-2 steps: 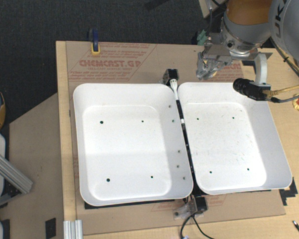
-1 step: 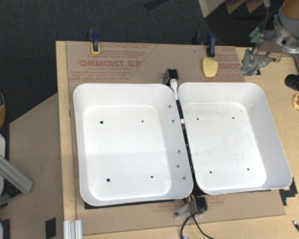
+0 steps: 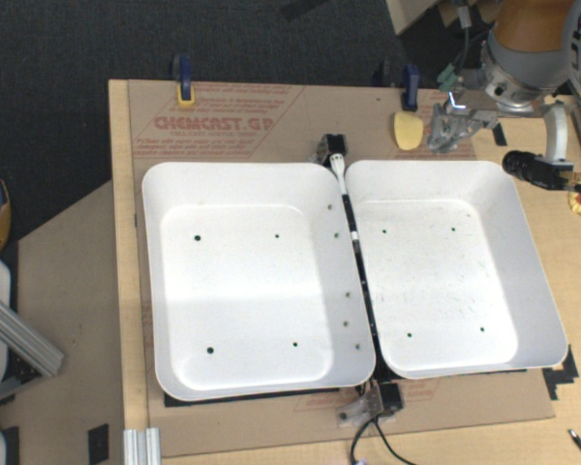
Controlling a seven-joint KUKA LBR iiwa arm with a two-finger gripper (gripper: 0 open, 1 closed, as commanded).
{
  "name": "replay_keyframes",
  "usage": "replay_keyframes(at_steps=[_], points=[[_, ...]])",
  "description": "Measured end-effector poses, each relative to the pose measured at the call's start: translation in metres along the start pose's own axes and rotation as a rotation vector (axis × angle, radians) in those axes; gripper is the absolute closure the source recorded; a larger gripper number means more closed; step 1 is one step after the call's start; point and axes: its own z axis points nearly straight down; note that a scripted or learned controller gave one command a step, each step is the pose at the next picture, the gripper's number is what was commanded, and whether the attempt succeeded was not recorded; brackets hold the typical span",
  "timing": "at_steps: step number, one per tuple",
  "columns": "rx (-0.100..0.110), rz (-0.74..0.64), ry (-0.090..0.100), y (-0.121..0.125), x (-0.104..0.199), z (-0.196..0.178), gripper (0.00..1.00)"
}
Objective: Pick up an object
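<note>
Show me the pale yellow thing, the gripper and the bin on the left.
pale yellow thing [image 3: 408, 130]: camera view, middle of its body.
gripper [image 3: 445, 134]: camera view, its lower tip.
left bin [image 3: 242, 284]: camera view, bare floor.

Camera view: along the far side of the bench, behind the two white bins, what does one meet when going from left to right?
Blue clamp with a yellow base → small black clip at the bins' far corners → pale yellow rounded piece → the robot's metal hand.
</note>
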Motion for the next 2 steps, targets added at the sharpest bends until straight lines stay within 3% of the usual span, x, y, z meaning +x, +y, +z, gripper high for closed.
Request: replay_keyframes(at_steps=[1, 2], points=[[-0.006, 0.001, -0.001, -0.013, 0.011, -0.033, 1.0], [0.005, -0.004, 0.002, -0.029, 0.09, 0.048, 1.0]])
